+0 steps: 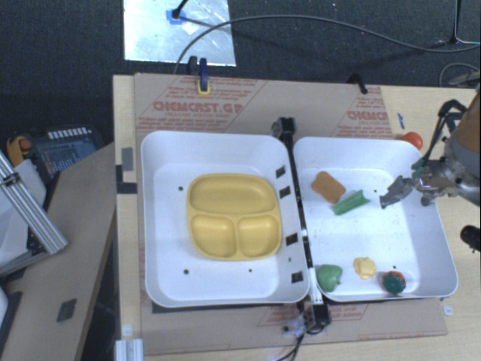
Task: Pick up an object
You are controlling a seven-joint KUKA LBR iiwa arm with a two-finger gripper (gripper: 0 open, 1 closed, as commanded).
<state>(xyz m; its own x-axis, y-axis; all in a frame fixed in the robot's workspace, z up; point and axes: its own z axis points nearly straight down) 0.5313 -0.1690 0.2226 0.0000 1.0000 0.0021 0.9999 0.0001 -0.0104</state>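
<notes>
The right bin point(391, 239) holds several small objects. An orange-brown block point(328, 186) lies near its back left, with a green stick point(349, 201) just to its right. Along the front edge sit a green lump point(328, 276), a small yellow piece point(364, 268) and a red-and-green piece point(393, 281). My gripper point(394, 192) hangs over the right bin's right half, a short way to the right of the green stick. It is apart from the stick, and nothing shows in its grasp. The grey wrist reaches in from the right edge.
The left bin point(161, 153) carries a yellow three-compartment tray point(229, 216) in its middle. An orange ball point(411, 138) rests outside the right bin at its back right corner. Between the two bins runs a black divider point(293, 201).
</notes>
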